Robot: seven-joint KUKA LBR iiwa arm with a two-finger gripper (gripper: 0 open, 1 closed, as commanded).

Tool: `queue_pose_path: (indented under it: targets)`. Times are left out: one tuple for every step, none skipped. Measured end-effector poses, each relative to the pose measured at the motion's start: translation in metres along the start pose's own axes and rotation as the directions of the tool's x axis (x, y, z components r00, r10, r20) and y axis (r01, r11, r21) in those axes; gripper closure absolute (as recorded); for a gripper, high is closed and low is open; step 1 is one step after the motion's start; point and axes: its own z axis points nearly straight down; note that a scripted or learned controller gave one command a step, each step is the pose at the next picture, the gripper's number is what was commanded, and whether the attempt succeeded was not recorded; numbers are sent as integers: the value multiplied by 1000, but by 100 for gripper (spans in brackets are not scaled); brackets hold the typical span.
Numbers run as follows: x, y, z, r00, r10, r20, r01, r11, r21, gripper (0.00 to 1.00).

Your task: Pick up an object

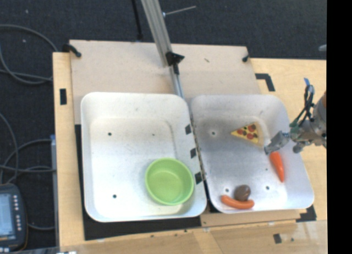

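Note:
My gripper (286,144) comes in from the right edge, over the right side of the right bin (220,110). Its grey fingers (274,143) stand apart, open, with nothing between them. An orange carrot (278,166) lies on the bin floor just below the left finger. A pizza slice (248,132) lies to the left of the gripper. An orange-red sausage (237,203) and a small brown lump (242,192) rest at the bin's front edge. A green bowl (169,181) sits in the left bin (110,115).
A slanted metal rail (157,19) runs from the top down to the gap between the bins. The bins stand on a wooden bench (159,66). Cables lie on the dark floor at the left.

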Motion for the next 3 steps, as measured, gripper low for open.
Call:
queue_pose_path:
  targets:
    - [0, 0, 0, 1000, 1, -1, -1, 1000, 0, 0]
    - [-4, -10, 57, 1000, 5, 2, -5, 1000, 7, 0]
    - [-7, -16, 100, 1000, 5, 2, -5, 1000, 5, 0]
